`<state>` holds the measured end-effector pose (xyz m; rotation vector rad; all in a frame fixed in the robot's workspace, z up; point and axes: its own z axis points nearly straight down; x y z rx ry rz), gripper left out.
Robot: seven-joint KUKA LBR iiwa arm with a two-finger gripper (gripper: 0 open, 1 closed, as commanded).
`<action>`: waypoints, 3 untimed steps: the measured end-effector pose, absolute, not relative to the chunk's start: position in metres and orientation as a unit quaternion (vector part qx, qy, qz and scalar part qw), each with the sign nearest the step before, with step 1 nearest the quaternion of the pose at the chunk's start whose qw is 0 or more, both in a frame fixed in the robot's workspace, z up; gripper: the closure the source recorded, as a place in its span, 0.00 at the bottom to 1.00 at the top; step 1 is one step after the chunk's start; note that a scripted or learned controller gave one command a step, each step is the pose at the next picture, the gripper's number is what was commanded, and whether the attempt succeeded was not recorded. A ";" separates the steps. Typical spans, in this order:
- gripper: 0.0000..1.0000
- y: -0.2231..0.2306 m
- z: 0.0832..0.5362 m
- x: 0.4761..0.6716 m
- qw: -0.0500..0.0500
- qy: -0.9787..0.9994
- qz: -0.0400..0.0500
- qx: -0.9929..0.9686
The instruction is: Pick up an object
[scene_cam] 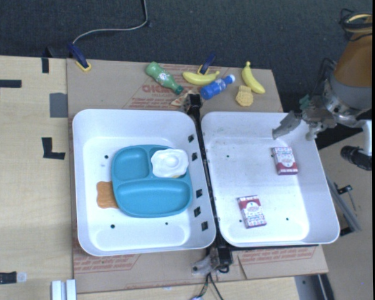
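Two small red and white cartons lie in the right bin (231, 130): one carton (285, 160) near its right side, the other carton (252, 211) nearer the front. My gripper (297, 132) hovers over the bin's back right corner, just above and behind the first carton. Its two grey fingers (282, 129) are spread open with nothing between them. The arm with its orange band (356, 61) comes in from the right.
The left bin (90, 130) holds a blue divided plate (151, 183) with a white egg-like toy (169, 162) on it and an orange toast piece (104, 194) beside it. Behind the bins lie a green bottle (162, 77), two bananas (200, 77), and a blue bottle (216, 86).
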<state>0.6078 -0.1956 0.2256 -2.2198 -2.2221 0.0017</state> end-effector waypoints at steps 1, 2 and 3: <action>0.00 -0.141 0.144 0.555 0.002 -0.708 0.001 -0.707; 0.00 -0.095 0.086 0.488 0.001 -0.707 0.000 -0.707; 1.00 -0.096 0.095 0.489 -0.001 -0.707 0.000 -0.708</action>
